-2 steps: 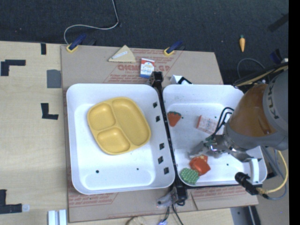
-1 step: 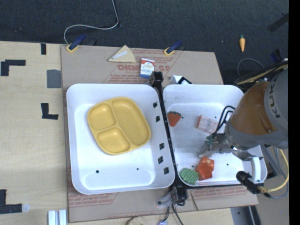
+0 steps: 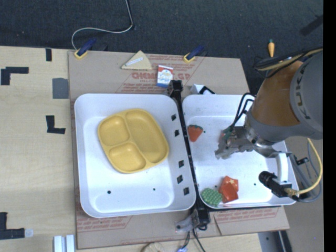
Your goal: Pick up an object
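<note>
arm (image 3: 294, 104) cut off at right edge, gripper (image 3: 227, 147) blurred

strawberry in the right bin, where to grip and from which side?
Grip the strawberry across its red body, coming straight down from above. It lies alone on the right bin floor, near the dividing wall, so I'd align the fingers parallel to that wall. The end effector sits right of it.

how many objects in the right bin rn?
3: strawberry by the left wall, red item and green item at the near edge. The arm may hide more.
</note>
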Tool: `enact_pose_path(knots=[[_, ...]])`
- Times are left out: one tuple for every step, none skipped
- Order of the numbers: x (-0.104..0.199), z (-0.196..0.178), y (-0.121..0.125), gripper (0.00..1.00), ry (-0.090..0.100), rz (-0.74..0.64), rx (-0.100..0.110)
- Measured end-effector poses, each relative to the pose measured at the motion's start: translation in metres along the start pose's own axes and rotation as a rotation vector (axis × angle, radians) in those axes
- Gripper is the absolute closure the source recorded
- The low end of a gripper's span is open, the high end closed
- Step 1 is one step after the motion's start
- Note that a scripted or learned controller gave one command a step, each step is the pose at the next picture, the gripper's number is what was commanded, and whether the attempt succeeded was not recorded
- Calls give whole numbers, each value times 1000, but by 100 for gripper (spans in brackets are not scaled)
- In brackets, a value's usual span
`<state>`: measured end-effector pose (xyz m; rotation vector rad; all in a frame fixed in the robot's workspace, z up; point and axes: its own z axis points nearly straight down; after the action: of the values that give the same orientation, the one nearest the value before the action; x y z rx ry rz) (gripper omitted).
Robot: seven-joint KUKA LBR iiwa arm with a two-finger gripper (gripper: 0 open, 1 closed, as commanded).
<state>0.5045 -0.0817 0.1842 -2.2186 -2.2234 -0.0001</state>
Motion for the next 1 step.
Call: enact_pose_path(knots=[[0, 0, 0, 0, 0, 1, 1]])
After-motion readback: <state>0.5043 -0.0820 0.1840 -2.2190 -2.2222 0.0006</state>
